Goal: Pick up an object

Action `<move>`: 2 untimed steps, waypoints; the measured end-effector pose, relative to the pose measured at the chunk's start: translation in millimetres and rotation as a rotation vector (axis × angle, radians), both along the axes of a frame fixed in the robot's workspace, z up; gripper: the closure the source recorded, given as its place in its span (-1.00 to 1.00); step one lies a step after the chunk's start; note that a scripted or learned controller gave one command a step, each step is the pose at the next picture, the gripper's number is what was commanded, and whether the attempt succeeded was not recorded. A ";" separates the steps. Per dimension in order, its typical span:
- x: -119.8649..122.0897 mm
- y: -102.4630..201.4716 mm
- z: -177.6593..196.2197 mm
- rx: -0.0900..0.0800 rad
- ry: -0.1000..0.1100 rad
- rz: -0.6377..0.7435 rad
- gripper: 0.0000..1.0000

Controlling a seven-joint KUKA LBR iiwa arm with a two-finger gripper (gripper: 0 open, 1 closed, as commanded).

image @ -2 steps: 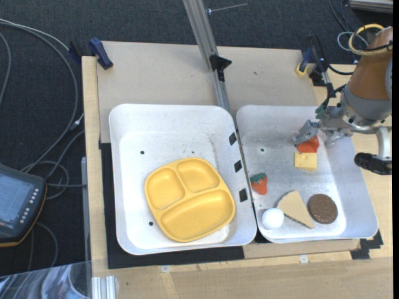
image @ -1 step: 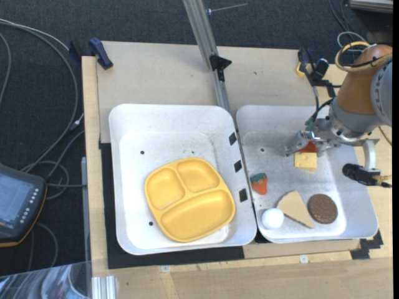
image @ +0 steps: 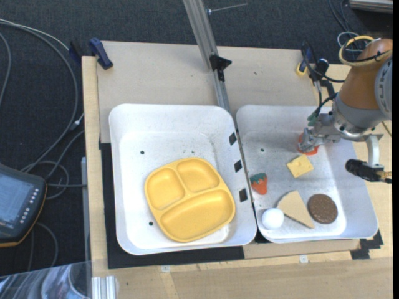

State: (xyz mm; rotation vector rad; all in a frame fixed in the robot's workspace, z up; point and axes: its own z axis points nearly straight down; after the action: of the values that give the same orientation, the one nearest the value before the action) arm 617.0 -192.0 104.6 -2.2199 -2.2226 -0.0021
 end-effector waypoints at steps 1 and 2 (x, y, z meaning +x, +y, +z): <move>0.3 6.1 45.8 -0.002 -0.005 0.001 1.00; 0.9 14.5 107.3 -0.003 -0.008 0.002 1.00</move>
State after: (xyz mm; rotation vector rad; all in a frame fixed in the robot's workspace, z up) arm 617.8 -177.5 211.9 -2.2234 -2.2307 -0.0075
